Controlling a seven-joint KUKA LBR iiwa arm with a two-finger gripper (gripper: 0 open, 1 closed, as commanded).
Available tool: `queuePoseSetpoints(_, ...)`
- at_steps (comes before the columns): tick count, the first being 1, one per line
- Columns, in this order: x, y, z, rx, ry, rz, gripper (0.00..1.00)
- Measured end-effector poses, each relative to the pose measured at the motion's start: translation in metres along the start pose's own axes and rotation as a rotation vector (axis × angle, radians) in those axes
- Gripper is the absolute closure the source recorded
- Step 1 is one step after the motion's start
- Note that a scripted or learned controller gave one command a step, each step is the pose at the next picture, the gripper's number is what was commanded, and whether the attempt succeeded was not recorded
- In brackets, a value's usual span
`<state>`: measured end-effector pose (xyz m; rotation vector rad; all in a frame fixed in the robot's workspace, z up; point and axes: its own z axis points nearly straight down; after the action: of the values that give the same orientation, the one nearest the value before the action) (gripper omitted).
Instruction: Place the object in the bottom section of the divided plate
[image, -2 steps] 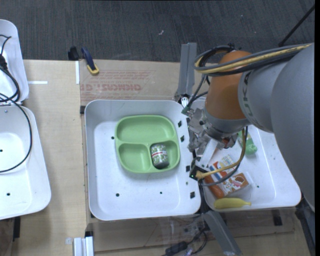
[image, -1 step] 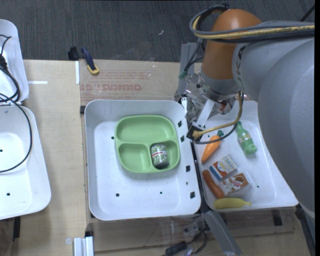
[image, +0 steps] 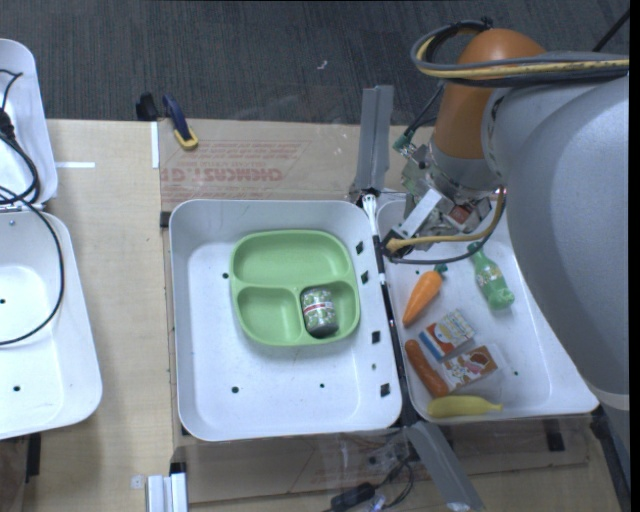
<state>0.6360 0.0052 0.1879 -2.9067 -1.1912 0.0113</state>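
Already, a small jar (image: 319, 311) can be seen lying in the lower right part of the green divided plate (image: 290, 262), which sits in the left white bin (image: 200, 390). The pincer (image: 432, 212) is found to the right of the plate, over the top of the right bin (image: 560, 395); whether it is wide or narrow cannot be told (wires hide it). Nothing is seen held in it. Right of the plate lie a carrot (image: 423, 296), a green bottle (image: 492, 281), a snack packet (image: 458, 352) and a banana (image: 464, 405). If another thing is to be picked, it should be gripped across its thin side, lifted straight up, and set down softly in the plate's lower part.
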Motion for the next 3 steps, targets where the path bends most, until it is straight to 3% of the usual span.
queuePoseSetpoints(1, 0.011, 0.008, -0.071, -0.001, 0.002, 0.364, 1.0)
queuePoseSetpoints(2, 0.021, -0.024, 0.0, 0.002, -0.001, 0.093, 1.0)
queuePoseSetpoints(3, -0.045, -0.051, 0.0, 0.002, 0.0, 0.515, 1.0)
